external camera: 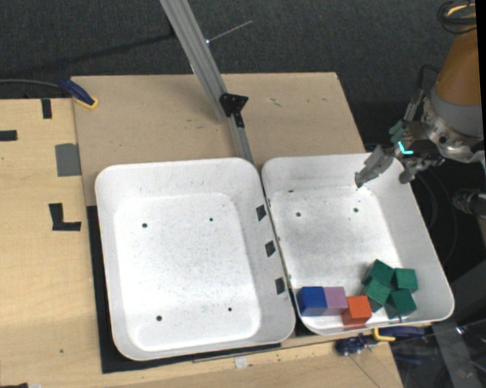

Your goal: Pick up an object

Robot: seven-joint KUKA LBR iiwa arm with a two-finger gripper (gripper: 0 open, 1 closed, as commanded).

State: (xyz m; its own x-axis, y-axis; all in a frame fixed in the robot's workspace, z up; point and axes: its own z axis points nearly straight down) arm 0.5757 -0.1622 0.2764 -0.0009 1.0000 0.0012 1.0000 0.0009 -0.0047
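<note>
Hovering gripper near the right bin, fingers look spread, nothing between them.

Left bin bare; blocks clustered at 5 o'clock in the right bin: blue block, purple block, orange block, green blocks. Likely light, stiff, small cubes; blue sits most exposed, so pinch its flat sides.

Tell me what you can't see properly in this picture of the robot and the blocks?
- Green blocks, camera view: they sit bunched together, so how many there are is unclear.
- Orange block: the bin rim partly hides its lower side.
- Arm: the picture's right edge cuts it off.
- Gripper: too small and blurred to judge.
- Blue thing below the bin: too small to identify.
</note>
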